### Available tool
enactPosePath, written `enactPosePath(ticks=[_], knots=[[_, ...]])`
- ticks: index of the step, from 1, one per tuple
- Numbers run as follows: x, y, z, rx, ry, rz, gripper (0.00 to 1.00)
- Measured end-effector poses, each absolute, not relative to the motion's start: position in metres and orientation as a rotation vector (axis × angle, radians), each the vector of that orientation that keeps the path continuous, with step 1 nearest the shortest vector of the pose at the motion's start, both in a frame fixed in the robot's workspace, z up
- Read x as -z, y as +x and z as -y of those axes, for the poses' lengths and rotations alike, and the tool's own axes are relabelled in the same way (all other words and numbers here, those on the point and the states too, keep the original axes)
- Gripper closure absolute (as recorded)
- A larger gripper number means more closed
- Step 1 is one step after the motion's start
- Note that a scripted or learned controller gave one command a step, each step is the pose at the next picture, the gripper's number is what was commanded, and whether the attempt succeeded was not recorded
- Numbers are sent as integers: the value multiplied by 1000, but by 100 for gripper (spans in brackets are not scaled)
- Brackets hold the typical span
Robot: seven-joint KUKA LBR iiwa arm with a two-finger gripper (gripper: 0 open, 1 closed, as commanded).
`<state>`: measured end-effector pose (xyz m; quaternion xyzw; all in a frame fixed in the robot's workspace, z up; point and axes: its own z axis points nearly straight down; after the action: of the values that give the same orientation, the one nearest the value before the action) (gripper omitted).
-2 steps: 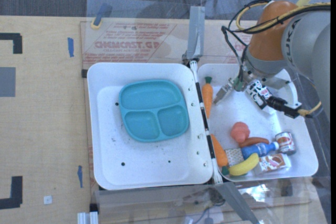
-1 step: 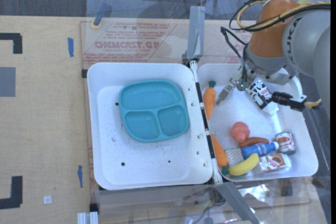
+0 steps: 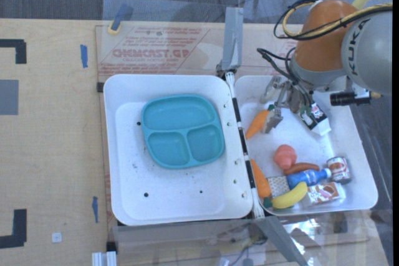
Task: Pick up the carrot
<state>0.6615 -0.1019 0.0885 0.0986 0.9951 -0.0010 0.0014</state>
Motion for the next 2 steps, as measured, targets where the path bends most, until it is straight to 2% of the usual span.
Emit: enactPosePath(ticks=[1,2], knots=[[-101,665,102,-3,316,-3109,100],[-89,630,143,0,131,-3130,100]])
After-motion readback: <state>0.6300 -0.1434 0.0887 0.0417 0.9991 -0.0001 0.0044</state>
